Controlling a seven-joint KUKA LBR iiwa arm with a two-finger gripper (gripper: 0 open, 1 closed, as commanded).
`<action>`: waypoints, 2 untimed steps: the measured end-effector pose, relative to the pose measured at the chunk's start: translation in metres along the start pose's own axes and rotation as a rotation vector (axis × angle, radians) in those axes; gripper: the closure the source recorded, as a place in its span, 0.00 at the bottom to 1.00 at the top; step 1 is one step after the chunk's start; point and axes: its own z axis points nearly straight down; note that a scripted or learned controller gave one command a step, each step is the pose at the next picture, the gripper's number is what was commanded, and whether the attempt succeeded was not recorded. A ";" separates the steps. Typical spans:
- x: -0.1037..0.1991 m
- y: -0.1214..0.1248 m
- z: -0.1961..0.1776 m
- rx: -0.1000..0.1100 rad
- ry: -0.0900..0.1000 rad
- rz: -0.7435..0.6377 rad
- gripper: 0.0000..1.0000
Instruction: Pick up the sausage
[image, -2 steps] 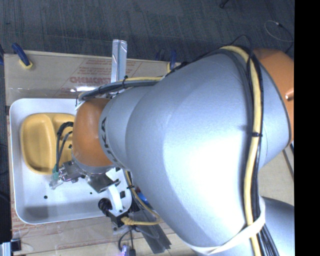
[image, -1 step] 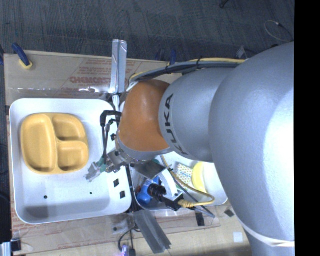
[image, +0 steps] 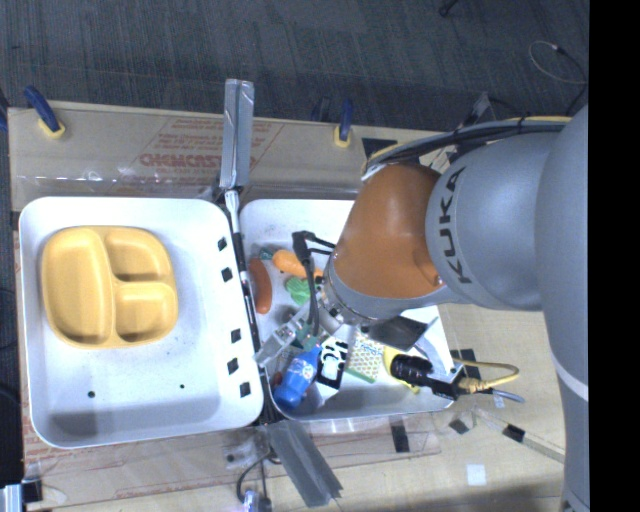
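Arm: nearest our lens we have the grey KUKA arm with its glossy orange band, reaching in from the right and hanging over the right-hand shallow white plastic bin.
Hand: its hand sits low beneath the orange band, among the clutter; we cannot tell how it is set or whether it has hold of anything, since the wrist covers it.
Sausage: the small reddish-brown sausage lies lengthwise along the left wall of the right bin, just beside the divider, apart from the hand and left of it.
Neighbours: a small orange carrot-like piece lies just right of the sausage's upper end, with a green lump below that; a blue bottle-like thing lies toward the bin's near end, next to a black-and-white patterned card.
Left bin: the other white bin carries a yellow moulded tray with compartments, smooth and rounded.
Surface: the tan, cardboard-lined surface bears both bins, with blue clamps at the far edge.
Materials: we judge the sausage smooth, rounded and likely to roll; the bin wall is slick and steep.
Step in hand: we judge this the approach. To do it well we would shift left, straddle the sausage across its short width at mid-length, and keep clear of the wall and the carrot-like piece.
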 end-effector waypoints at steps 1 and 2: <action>0.022 0.016 -0.001 -0.003 -0.002 0.338 0.00; -0.062 0.033 0.000 0.000 0.000 0.299 0.00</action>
